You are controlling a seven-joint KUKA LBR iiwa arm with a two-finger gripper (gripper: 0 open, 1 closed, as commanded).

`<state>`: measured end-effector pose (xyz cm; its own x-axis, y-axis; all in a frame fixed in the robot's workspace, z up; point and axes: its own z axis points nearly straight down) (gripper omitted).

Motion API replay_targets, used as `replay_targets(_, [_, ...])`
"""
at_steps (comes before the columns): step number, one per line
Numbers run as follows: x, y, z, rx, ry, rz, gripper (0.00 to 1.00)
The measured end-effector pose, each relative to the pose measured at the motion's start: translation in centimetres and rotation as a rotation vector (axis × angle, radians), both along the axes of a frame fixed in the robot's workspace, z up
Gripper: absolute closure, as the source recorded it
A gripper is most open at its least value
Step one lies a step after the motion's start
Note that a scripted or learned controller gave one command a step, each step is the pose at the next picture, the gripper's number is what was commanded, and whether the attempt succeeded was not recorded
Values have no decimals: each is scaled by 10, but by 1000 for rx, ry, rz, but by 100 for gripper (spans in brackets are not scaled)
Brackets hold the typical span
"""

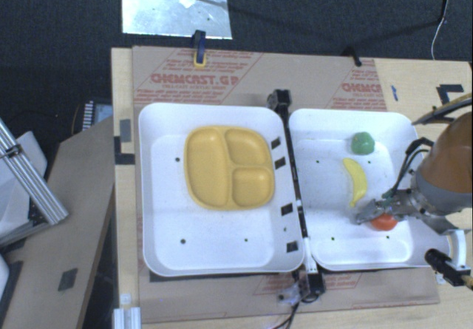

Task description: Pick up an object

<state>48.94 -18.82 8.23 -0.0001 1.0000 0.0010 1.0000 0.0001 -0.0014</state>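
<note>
The gripper (373, 214) is small and blurred, so the set of its fingers cannot be told. Right beneath it, an orange-red object (383, 222) is partly hidden by it, its shape unclear. Behind the gripper, the arm (447, 176) is cut off by the right edge.

Smooth white plastic bins (166, 246), a glossy yellow plastic plate (228, 167), a matt brown cardboard-covered counter (244, 77).
</note>
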Motion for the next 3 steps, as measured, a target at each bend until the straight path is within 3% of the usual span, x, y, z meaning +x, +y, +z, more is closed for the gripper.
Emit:
replay_targets(1, [2, -1, 13, -3, -6, 0, 100])
replay_targets(3, [-2, 5, 117, -4, -8, 5, 100])
